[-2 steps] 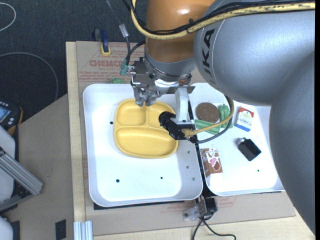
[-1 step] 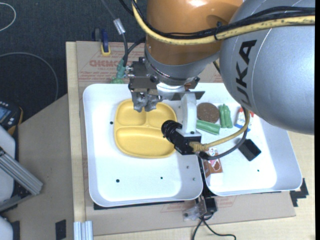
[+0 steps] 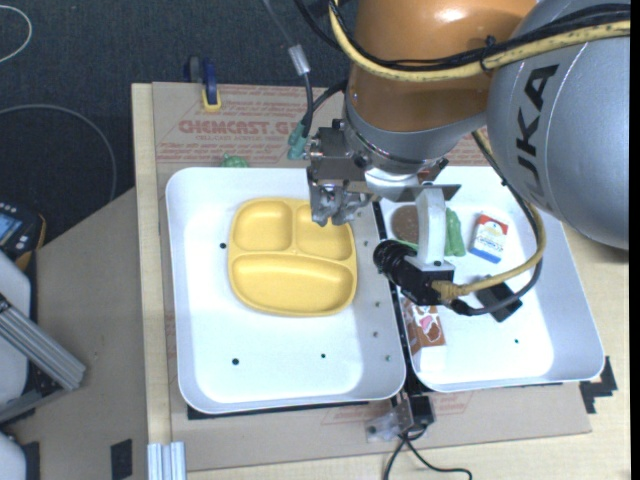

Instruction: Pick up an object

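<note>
End effector (image 3: 328, 208) sits over the top right corner of the yellow plastic divided plate (image 3: 292, 256), at its upper right compartment. Can't tell from this angle what state the end effector is in; nothing visible in its grip.

The yellow plate lies flat in the left shallow white bin (image 3: 200, 298), toward the upper middle, three compartments facing up.

Right shallow white bin (image 3: 560, 338) holds a small red, white and blue carton (image 3: 489, 238) near its top right, a green stick-shaped object (image 3: 455, 233) just left of the carton, a round brown item (image 3: 405, 224) partly hidden by the wrist hardware, and a brown printed packet (image 3: 426, 325) along the left wall.

Black and yellow cabling (image 3: 470, 290) loops over the right bin. Both bins rest on a cardboard sheet with red print (image 3: 240, 123) on the tabletop.
</note>
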`<state>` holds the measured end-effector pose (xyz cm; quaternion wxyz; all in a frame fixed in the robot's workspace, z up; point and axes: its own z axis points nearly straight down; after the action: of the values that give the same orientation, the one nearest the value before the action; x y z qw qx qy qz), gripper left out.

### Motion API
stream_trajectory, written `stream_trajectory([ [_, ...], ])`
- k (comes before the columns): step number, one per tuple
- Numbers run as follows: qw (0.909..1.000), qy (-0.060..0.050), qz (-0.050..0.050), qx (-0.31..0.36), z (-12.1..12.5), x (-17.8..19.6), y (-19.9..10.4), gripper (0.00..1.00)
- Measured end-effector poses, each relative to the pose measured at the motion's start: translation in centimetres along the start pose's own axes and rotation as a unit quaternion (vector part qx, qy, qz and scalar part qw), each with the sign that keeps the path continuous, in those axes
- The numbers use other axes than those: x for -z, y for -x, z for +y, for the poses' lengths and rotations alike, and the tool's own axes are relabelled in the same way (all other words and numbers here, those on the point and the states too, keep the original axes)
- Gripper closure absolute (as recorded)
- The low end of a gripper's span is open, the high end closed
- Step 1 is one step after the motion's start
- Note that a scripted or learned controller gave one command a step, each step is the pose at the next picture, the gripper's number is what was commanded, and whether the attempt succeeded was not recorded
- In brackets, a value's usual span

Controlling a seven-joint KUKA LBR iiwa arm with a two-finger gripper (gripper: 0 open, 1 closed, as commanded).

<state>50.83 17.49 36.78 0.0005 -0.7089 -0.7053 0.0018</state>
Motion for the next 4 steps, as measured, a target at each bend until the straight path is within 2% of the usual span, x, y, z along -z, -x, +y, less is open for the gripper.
stream_trajectory([
  [1,1.0,0.003,0.002,0.005,-2.4,1.8,-3.4,1.0],
  [2,1.0,0.0,0.0,0.0,-2.9,0.7,1.5,1.0],
  [3,1.0,0.003,0.002,0.006,-1.1,1.6,-5.1,1.0],
  [4,1.0,-0.002,0.0,0.0,-3.0,-2.7,1.0,1.0],
])
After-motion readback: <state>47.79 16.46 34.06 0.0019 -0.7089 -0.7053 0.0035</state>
